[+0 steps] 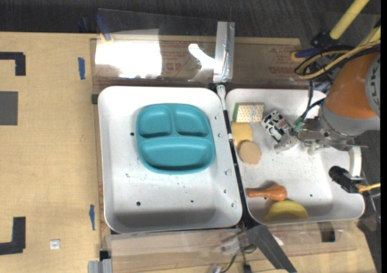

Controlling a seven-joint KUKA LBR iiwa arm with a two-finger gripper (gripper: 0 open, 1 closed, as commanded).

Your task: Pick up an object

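The right bin (314, 181) holds several small objects. A green-and-white patterned pad (250, 112) lies at its far left, with a yellow block (242, 131) and a tan round piece (250, 153) just below it. A black-and-white spotted object (275, 124) lies right of the pad. An orange piece (269, 192) and a yellow banana (288, 209) rest by the near wall. My gripper (296, 137) hangs low over the bin's middle, just right of the spotted object and close to it. I cannot tell whether it touches that object.
The left bin (121, 193) carries a teal divided plate (175, 137). A clear plastic sheet and a taped post (224, 51) stand behind the bins. Yellow and black cables (320, 54) trail at the top right beside the arm's orange band (354, 93).
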